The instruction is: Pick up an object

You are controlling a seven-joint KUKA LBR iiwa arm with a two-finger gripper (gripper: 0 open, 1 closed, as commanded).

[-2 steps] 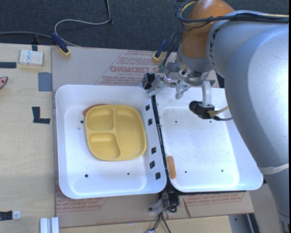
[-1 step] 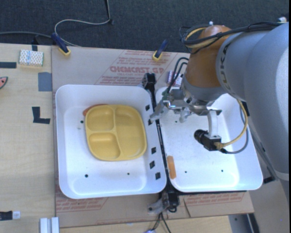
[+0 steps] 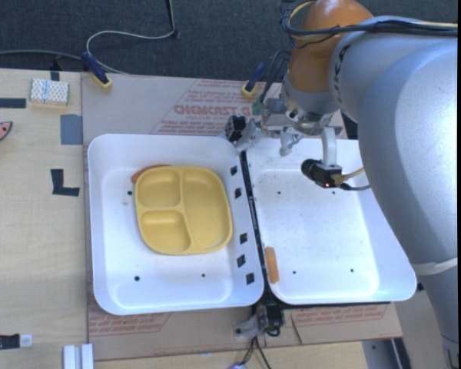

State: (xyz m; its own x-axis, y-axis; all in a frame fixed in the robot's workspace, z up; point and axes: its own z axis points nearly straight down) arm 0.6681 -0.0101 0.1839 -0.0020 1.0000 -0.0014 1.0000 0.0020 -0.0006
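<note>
Red block lettering on the cardboard sheet (image 3: pixel 186 111) under the bins reads something like "CHEMCAST", printed at a slant just above the left bin (image 3: pixel 107 229); I can't make out the smaller lines beneath it. In that left bin, near its middle, lies a yellow divided plate (image 3: pixel 183 208) with three compartments, face up, its long side running roughly from upper left to lower right, and a sliver of something reddish (image 3: pixel 140 174) peeks from under its upper left corner. A small orange piece (image 3: pixel 271 264) lies in the right bin (image 3: pixel 346 237) against its left wall, low in the frame, its long axis almost straight up and down the picture. The gripper (image 3: pixel 290 141) hangs over the right bin's upper left corner, beneath the orange band (image 3: pixel 326 21); whether it is spread or closed I cannot tell, and I see nothing gripped in it.
</note>
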